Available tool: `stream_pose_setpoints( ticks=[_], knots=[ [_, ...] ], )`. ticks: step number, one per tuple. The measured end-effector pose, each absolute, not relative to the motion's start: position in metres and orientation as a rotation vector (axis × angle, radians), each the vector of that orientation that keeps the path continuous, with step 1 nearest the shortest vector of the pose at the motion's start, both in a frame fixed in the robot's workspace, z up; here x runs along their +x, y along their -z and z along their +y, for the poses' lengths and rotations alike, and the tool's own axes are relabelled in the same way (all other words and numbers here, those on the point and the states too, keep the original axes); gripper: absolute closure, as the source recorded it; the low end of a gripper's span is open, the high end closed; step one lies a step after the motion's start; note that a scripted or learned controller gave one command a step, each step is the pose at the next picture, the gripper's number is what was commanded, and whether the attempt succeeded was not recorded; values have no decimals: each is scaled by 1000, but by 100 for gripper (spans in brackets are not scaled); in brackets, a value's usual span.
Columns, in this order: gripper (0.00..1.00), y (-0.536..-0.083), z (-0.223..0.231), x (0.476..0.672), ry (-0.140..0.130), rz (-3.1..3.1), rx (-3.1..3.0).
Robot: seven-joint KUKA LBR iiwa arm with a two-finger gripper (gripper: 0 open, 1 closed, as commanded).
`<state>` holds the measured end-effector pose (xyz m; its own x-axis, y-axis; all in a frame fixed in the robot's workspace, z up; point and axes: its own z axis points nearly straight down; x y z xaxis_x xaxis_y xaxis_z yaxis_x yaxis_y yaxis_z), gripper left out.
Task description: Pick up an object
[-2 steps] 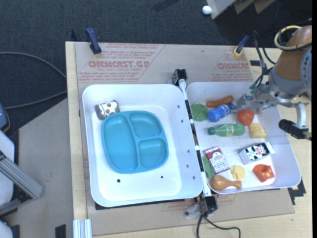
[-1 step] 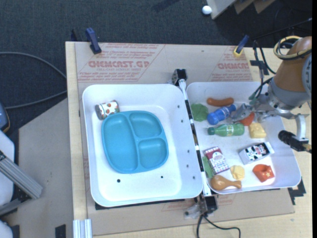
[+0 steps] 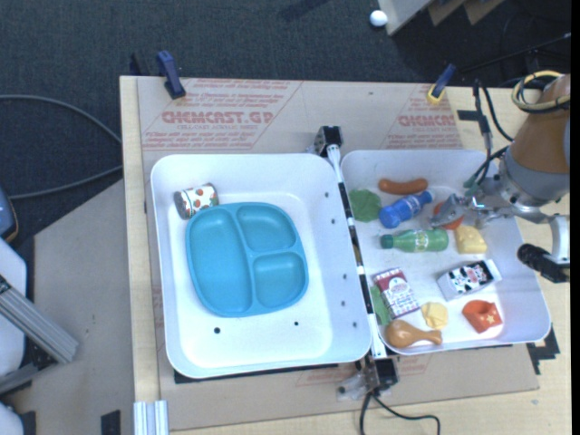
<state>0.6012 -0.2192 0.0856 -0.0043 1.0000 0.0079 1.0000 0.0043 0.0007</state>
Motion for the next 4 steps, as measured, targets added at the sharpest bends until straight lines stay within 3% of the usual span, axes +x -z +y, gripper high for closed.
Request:
stream_pose_setpoints(
  ticks=[1,2,3,4],
  knots=[
    [0,-85,-215,577,1,-2221,-2218],
    [0,-85,-192,619,0,-2223,-2220],
    [0,-85,-220,623,7,-2221,-2213],
    [0,-85,-203,609,-1,-2222,-2219]
  ],
)
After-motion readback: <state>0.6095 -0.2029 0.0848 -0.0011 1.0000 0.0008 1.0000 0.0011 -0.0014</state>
